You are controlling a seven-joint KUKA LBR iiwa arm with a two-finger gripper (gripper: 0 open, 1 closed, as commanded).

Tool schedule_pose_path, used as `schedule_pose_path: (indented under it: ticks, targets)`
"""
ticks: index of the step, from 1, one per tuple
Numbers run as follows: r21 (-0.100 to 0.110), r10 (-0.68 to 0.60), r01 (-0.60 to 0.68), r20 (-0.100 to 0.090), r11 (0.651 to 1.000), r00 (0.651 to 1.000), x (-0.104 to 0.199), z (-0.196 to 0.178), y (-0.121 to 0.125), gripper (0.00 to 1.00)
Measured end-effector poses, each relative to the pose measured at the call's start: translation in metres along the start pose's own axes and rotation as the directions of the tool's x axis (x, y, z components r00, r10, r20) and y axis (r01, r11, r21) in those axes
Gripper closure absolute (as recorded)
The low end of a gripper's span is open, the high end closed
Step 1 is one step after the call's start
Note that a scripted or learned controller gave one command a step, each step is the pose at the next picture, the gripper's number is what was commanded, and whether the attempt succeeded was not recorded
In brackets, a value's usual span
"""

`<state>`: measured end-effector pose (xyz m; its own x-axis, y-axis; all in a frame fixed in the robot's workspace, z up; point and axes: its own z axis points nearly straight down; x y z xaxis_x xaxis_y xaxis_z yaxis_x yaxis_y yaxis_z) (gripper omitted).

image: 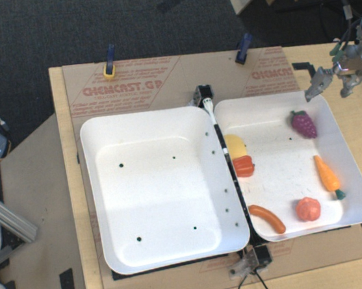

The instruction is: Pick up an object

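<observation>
The claw (332,83) hangs spread wide and holding nothing, above the right white plastic bin's (349,152) far corner. The nearest of 6 toys, a purple plastic grape bunch (303,123), suits a centred, straight-down approach.

A: How many white bins (161,251) are there?
B: Two, side by side
A: How many toy foods?
B: Six. One bunch of purple grapes (303,123), one carrot (327,175), one tomato (309,208), one sausage (266,218), one red pepper (244,166), one yellow piece (235,145)
</observation>
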<state>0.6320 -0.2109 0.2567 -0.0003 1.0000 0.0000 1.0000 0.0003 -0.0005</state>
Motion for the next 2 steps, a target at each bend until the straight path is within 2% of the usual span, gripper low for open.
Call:
schedule_pose_path:
  ticks: [1,2]
  targets:
    - [-0.004,-0.001,0.001,0.002,1.000,1.000,-0.0002,-0.0113,0.0008,1.00]
    - [-0.003,-0.001,0.001,0.002,1.000,1.000,0.0000,-0.0106,0.0006,0.00]
